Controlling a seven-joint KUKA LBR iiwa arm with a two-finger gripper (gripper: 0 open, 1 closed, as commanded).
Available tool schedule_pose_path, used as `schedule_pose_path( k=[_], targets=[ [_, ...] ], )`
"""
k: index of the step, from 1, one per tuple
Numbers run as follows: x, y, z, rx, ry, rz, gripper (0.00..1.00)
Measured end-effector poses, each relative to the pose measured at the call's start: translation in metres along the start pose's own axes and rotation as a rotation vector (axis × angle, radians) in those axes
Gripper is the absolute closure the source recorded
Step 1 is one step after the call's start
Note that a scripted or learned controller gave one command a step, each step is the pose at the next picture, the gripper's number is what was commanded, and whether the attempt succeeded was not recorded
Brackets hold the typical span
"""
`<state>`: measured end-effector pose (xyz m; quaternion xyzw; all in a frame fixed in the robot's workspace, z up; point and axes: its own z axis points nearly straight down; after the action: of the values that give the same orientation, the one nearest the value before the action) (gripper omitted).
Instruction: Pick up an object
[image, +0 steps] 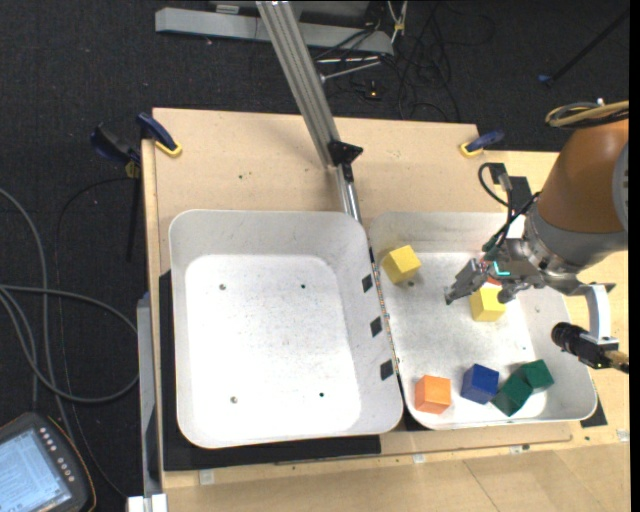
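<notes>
I am hanging over the right bin (560, 408), reaching in from the right, and I am taking the bench front to back.

Nearest the front edge, along the right bin's lower wall, an orange cube (433, 393), a blue cube (480, 383) and two green blocks (523, 386) are sitting in a loose row; the green pair are touching each other and the blue one is just beside them. All four are lying well apart from me, toward the front.

Next comes my own gripper (488, 284), with a small yellow cube (488, 304) directly under it. My fingers are spread apart, one dark finger (462, 285) splayed out to the cube's left. The cube's upper edge is tucked beneath my wrist, so I cannot tell whether either finger is touching it. I am judging that I am not gripping it: the cube appears to be resting on the bin floor.

This is the relation that matters. The cube is lying almost straight below me, a shade toward the front, and being a cube it has no long axis to line up with. I am judging the next move to be a short descent and a squeeze.

Farther back, a second yellow cube (402, 263) is sitting near the divide beside the left bin (190, 300).
</notes>
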<state>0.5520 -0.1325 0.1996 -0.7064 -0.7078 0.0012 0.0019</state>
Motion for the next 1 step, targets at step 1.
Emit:
schedule_pose_path(
  k=[1],
  targets=[
    [-0.0003,0.0009,-0.0022,-0.004,-0.001,0.002,0.00]
  ],
)
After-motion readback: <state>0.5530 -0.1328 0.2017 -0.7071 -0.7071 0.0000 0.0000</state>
